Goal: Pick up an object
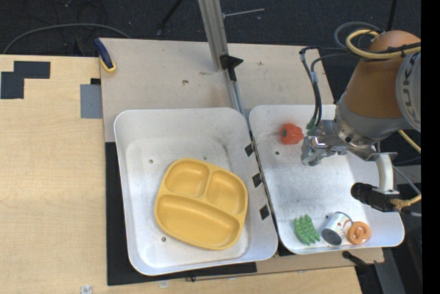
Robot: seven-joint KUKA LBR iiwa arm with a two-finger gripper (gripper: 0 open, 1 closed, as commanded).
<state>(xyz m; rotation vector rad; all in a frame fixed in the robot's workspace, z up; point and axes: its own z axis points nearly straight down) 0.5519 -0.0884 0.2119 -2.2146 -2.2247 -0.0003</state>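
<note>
Gripper (313, 152) low over right bin (289, 183); finger spread unclear, cannot tell; nothing seen held; red object (291, 134) just beside gripper, upper left of bin; nearest target, judged; centre over it, descend straight, avoid nudging toward bin wall.

Lab — robot arm (375, 90) | bench (48, 169) | floor cables (62, 31) | aluminium post (212, 18)
</note>
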